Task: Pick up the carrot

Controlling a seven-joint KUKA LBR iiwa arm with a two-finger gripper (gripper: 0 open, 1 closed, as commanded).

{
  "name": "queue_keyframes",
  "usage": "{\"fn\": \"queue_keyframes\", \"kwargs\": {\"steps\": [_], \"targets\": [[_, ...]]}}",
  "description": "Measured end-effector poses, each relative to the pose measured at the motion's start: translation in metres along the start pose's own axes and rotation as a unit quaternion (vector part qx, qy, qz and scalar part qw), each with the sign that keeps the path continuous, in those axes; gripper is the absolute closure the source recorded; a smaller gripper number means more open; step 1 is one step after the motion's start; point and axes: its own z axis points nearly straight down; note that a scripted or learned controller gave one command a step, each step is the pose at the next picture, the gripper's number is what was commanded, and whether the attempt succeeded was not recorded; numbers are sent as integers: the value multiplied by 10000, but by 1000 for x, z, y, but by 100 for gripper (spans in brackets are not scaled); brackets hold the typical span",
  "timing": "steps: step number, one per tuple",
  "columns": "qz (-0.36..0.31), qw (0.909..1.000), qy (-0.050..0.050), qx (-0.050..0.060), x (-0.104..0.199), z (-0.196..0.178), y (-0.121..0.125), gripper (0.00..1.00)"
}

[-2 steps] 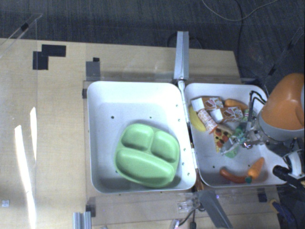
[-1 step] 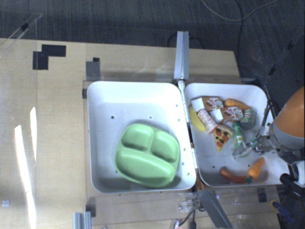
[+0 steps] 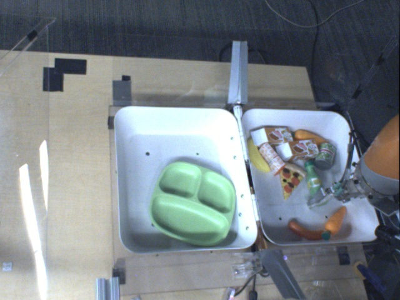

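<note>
The carrot, orange with a small green top, lies tilted near the front right corner of the right bin. My gripper hangs low over the bin floor, just up and left of the carrot, beside a green bottle. Nothing shows held in it. The grey arm with its orange band comes in over the bin's right wall.
A red sausage lies left of the carrot. Behind the gripper sit a pizza slice, a can, a banana, small packets and another orange piece. The left bin holds a green divided plate.
</note>
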Motion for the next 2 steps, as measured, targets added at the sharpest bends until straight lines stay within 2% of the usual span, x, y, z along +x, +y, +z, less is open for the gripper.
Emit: {"fn": "queue_keyframes", "kwargs": {"steps": [1, 2], "targets": [[-982, 9952, -12, -7, -1, 0, 0, 0], [-1689, 9856, -13, -7, -1, 0, 0, 0]]}}
